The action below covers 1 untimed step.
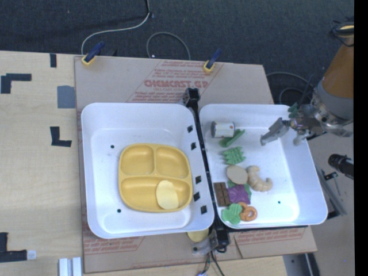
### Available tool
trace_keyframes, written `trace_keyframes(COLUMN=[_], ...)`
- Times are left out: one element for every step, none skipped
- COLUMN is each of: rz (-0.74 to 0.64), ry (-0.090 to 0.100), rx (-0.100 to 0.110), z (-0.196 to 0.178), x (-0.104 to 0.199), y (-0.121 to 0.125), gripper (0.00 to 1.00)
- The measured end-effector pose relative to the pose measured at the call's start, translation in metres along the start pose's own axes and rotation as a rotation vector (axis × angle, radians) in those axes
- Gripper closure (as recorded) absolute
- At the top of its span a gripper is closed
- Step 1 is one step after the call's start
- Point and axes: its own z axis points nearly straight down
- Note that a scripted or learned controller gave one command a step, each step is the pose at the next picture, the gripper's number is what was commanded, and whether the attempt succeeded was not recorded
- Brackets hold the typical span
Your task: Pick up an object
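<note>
The right bin (pixel 299 203) holds several toy foods: a small grey can (pixel 221 129) with a green pod beside it, a green leaf (pixel 233 154), a tan disc (pixel 236 174), a cream croissant (pixel 261 181), a brown bar (pixel 221 194), a purple piece (pixel 238 194), and a green piece with an orange ring (pixel 249 214) at the front. My gripper (pixel 286 132) hangs over the bin's back right part, open, with nothing between its fingers. It stands right of the can and above the croissant.
The left bin (pixel 95 171) carries a yellow divided plate (pixel 154 177) with a pale yellow disc (pixel 168 196) in its front compartment. A black divider with clips runs between the bins. Cables lie on the dark floor behind the cardboard base.
</note>
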Motion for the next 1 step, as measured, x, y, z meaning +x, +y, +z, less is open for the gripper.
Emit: trace_keyframes(rz=[-0.004], ry=[0.004], rx=[0.008], z=[0.1102], x=[0.0614], y=[-0.0063], gripper=[0.00])
